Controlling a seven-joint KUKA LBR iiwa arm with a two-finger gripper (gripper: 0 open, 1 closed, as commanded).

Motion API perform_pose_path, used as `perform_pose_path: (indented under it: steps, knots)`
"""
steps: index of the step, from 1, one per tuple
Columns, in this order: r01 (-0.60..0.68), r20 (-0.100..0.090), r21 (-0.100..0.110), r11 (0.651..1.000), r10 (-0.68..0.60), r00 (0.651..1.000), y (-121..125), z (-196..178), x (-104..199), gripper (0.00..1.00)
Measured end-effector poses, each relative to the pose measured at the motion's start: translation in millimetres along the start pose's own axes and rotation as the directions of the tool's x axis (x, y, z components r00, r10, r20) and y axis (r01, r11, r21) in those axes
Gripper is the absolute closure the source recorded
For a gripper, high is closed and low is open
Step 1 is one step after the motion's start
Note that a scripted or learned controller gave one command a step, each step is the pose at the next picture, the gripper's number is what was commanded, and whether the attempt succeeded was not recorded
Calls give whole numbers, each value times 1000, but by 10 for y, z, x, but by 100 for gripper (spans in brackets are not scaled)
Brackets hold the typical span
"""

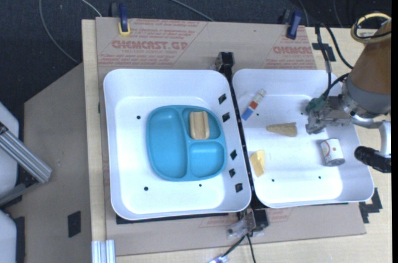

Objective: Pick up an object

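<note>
Claw hangs at 3 o'clock in right bin; can't tell if open, too blurred. Wedge lies just beside at its 8, can at its 5. Risk: descent lands between them, nudging both, closing on nothing.

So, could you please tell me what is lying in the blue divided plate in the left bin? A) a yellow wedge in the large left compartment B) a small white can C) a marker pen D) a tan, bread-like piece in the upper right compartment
D: the blue divided plate holds only a tan, bread-like piece, in its upper right compartment; the other small items lie in the right bin.
</note>
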State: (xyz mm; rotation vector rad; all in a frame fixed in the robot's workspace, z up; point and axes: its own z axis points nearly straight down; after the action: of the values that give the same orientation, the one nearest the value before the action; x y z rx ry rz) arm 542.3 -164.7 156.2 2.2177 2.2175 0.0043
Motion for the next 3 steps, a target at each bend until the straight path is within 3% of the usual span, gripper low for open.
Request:
perform_pose_path:
  steps: [1, 2, 3]
  knots:
    - [2, 0, -2, 1000, -2, 1000, 31, -647, 19, 100]
    - [2, -1, 2, 1000, -2, 1000, 42, -890, 18, 100]
    - [5, -3, 4, 1000, -5, 1000, 88, -954, 489, 100]
